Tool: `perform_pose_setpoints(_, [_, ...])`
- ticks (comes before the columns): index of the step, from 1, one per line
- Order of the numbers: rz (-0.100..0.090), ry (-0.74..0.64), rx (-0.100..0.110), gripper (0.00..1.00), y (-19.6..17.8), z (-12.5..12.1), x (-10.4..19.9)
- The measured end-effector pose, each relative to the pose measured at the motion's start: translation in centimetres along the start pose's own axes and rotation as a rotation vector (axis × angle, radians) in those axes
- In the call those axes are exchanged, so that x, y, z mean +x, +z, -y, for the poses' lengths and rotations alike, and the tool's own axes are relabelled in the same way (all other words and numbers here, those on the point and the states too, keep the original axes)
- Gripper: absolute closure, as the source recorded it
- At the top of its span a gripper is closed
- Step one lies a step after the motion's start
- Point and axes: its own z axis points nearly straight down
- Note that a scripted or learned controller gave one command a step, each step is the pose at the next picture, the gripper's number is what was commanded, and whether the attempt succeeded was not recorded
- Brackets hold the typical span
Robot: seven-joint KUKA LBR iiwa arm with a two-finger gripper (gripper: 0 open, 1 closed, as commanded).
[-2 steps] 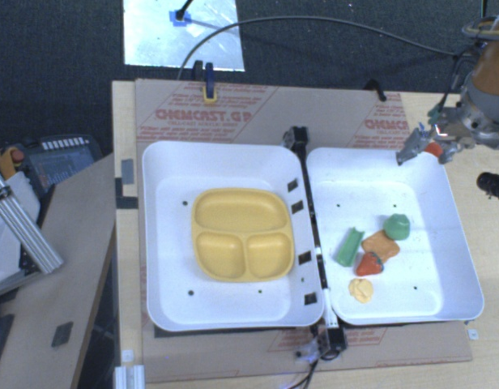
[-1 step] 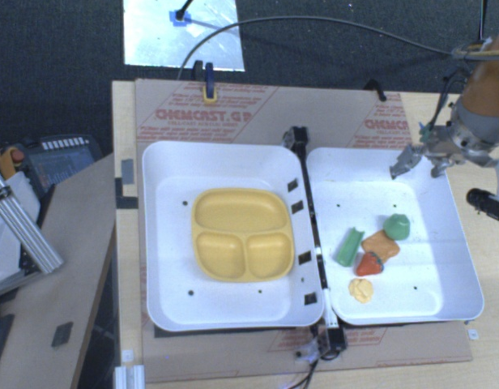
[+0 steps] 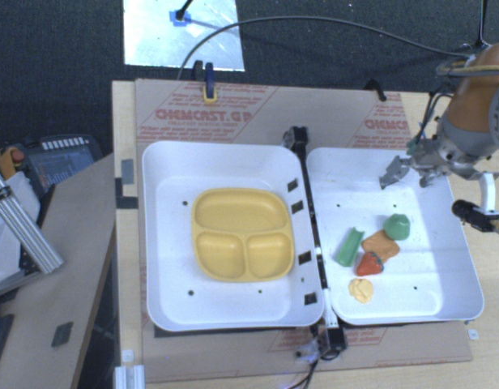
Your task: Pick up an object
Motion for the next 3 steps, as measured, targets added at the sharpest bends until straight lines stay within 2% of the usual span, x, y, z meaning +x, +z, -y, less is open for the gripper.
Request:
perform_pose_setpoints(1, [0.002,-0.002,-0.006,1.00,-1.3,-0.2,0.0])
perform_pose_setpoints(2, [0.001,0.004,-0.004,1.00,-6.6,0.6,-0.6])
perform_pose_setpoints(3, [0.000,0.001,-0.003,1.00,-7.4,0.5,-0.6])
